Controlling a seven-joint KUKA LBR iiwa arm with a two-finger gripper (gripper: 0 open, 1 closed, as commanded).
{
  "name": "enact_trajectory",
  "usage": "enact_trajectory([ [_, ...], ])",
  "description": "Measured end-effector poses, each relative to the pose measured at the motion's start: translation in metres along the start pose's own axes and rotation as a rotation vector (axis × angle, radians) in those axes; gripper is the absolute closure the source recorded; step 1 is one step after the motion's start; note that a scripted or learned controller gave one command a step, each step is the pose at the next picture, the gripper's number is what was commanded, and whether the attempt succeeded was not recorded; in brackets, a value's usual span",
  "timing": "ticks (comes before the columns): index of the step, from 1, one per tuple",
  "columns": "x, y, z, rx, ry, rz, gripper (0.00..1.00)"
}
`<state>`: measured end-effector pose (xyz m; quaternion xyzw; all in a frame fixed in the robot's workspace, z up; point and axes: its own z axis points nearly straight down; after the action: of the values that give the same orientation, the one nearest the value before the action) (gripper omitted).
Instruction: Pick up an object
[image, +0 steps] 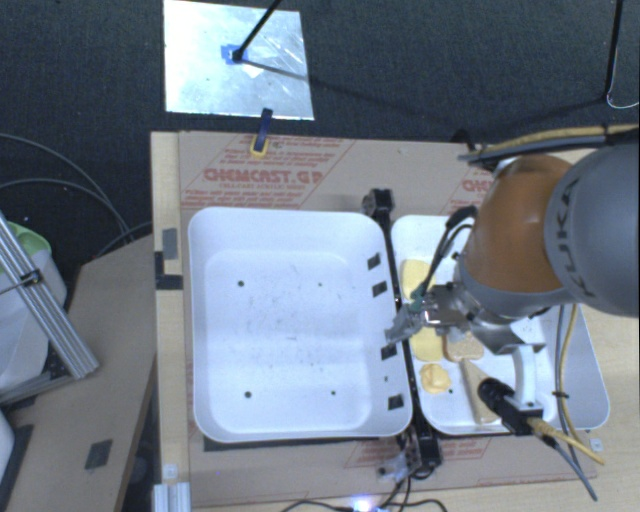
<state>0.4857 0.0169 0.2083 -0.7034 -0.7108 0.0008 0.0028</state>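
A white left bin (290, 330) sits on the worktop (330, 165). Over its right rim hangs the claw (408, 325), its grip impossible to tell. Yellow pieces (434, 378) and a tan piece (463, 348) lie in the right bin (592, 398), under the grey arm (590, 230).

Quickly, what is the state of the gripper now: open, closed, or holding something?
Gripper: cannot be told. It hangs at the left edge of the right bin, next to the yellow pieces.
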Motion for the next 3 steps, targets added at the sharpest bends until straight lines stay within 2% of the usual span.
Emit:
enact_trajectory([
  [1,-0.004,0.002,-0.015,-0.010,-0.002,0.004,1.00],
  [2,-0.021,0.000,0.026,-0.003,-0.003,0.011,1.00],
  [3,-0.023,0.003,-0.103,-0.022,-0.002,0.005,1.00],
])
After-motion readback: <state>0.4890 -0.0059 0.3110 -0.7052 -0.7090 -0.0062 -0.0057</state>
